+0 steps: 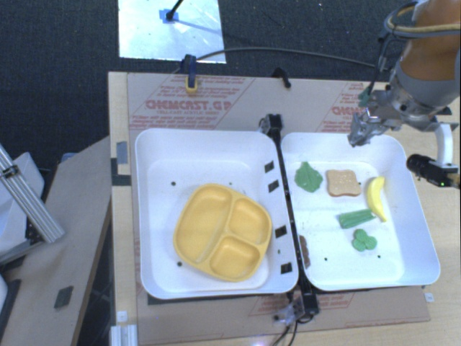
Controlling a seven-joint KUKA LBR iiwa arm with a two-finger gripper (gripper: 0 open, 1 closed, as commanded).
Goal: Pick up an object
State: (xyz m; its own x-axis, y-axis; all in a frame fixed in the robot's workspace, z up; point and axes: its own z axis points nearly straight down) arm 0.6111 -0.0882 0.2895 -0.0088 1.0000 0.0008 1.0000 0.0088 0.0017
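- A dark carpet lies behind the table (122, 193), and a shiny metal plate (171, 19) rests on that carpet, beyond the far edge of the table.
- The table carries a brown printed board (216, 99), and two shallow white bins stand on it side by side.
- The left bin (155, 157) holds one yellow tray (222, 231) with three compartments; nothing lies in the compartments.
- The right bin (403, 265) holds the small toy foods: a green leafy piece (308, 177), a slice of toast (343, 183), a yellow banana (376, 197), a green stick (356, 218) and a small green floret (364, 241).
- The claw (359, 133) hangs over the far edge of the right bin, toward the far right corner of the table. I cannot tell if it is released or clenched, and no object is visible inside it.
- All the foods lie on the near side of the claw. The toast is almost straight below it in the picture, and the banana is a little more to the right.
- The long axis of the banana runs from the far edge toward the near edge; the green stick lies more across, left to right.
- In my judgement, the coming move is a short travel toward the near edge and then a descent, and the toast or the banana is the closest choice.
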